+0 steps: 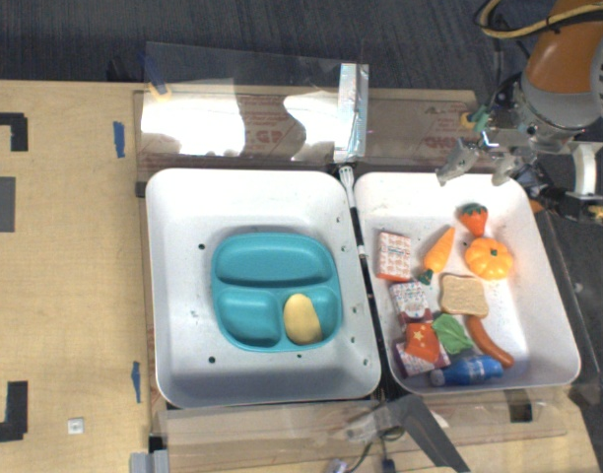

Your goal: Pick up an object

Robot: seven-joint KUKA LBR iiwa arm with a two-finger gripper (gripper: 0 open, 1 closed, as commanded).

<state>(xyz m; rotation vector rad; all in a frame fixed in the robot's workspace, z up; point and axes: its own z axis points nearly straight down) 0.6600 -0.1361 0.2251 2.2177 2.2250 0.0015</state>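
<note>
the small round orange pumpkin-shaped toy (490,259), the nearest likely pick, lay in the shallow white right-hand bin (548,304) among other toy foods, untouched. nothing had been lifted; the whole grasp remained. the two-finger gripper (479,163) was seen spread apart and bare above the bin's far rim. the items heaped at the near edge were hard to make out.

bins (183,264): glossy white plastic | tray (275,289): smooth teal plastic | bench (65,264): matt wood
</note>
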